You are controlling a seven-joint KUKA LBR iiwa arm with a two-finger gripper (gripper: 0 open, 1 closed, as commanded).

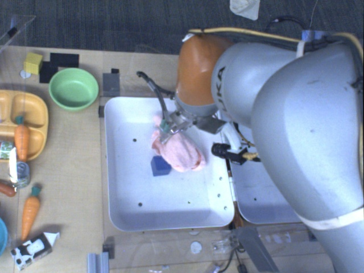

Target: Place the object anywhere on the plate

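A pink, rounded plate-like thing (181, 152) lies in the middle of the left white bin (131, 203). A small blue block (160, 166) rests on the bin floor, touching the pink thing's lower left edge. My gripper (168, 127) reaches down from the orange-banded wrist (196, 73) and sits over the pink thing's upper left rim, where a pink edge shows right at its tip. The blue block lies apart from the gripper, a little below it.
The grey arm covers most of the right bin (261, 209). Outside the bins on the left stand a green bowl (73, 88), a yellow divided tray (25, 124) with a carrot, another carrot (29, 209) and small items. A black cable (149, 84) hangs by the wrist.
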